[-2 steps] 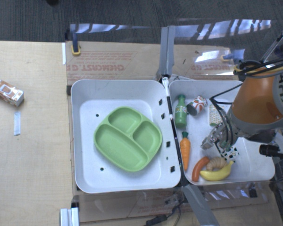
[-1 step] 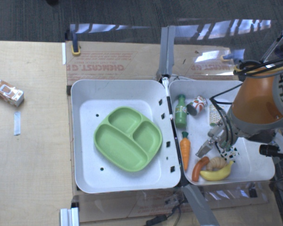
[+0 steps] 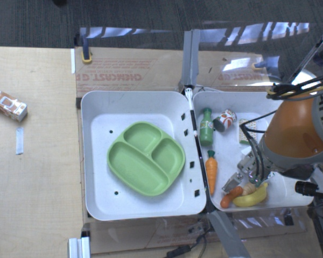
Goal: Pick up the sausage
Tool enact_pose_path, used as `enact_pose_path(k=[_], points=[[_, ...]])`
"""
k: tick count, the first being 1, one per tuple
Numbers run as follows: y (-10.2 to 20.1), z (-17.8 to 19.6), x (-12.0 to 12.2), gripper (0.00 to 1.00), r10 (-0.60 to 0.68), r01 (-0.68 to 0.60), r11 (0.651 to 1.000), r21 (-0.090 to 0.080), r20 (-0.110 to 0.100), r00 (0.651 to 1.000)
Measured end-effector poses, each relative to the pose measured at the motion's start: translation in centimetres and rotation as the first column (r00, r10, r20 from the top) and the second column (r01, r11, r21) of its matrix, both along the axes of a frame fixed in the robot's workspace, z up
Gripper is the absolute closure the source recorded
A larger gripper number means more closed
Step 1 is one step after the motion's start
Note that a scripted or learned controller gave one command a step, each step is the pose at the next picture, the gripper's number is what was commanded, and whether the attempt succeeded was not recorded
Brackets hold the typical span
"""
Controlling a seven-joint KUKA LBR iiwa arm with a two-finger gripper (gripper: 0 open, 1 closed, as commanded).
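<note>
Sausage (image 3: 231, 196) lies at the lower edge of the right bin (image 3: 290, 198), touching a banana (image 3: 251, 196), with a carrot (image 3: 211, 169) just left along the dividing wall. Gripper (image 3: 246, 177) hangs right above them; whether the jaws are open or grip anything, I cannot tell. Bottle (image 3: 205, 127) and a small toy (image 3: 224, 120) sit toward the bin's upper left. Left bin (image 3: 97, 198) holds a green plate (image 3: 145, 158).

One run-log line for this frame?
claw low in right bin | over sausage, beside banana | grasp unconfirmed | carrot apart
</note>
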State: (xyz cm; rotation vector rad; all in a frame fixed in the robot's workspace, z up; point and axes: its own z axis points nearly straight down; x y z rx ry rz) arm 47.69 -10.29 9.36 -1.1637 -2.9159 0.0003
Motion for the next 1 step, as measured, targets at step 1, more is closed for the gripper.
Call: enact_pose_path(k=[1], points=[[-0.17, 0.87, 0.05, 1.00, -0.006, 0.006, 1.000, 0.000, 0.002, 1.000]])
